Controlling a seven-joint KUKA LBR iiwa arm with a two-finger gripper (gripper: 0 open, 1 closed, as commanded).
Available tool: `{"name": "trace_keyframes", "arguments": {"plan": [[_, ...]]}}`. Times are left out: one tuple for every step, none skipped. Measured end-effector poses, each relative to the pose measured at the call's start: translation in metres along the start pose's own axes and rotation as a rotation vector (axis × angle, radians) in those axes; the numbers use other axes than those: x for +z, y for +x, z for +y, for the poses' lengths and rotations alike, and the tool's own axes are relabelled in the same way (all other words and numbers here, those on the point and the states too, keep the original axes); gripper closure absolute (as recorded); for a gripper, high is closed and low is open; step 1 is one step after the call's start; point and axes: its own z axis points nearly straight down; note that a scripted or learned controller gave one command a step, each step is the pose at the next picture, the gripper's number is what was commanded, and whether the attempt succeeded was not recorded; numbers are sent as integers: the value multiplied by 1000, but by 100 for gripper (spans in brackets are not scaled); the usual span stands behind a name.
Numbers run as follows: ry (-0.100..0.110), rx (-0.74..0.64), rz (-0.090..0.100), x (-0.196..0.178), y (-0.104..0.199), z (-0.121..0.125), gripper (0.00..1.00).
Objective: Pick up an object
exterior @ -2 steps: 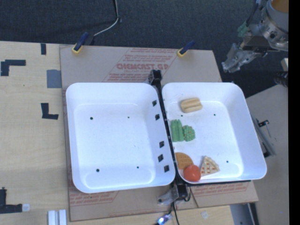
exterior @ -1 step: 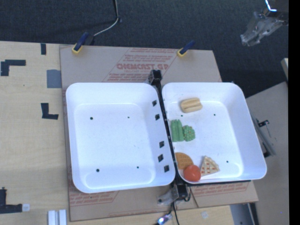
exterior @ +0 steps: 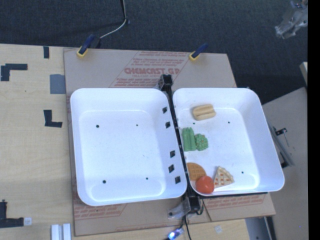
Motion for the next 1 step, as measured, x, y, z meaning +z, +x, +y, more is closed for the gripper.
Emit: {"name": "trace_keyframes", "arguments": {"plan": [[3,2,0,2,-63,18,100]]}}
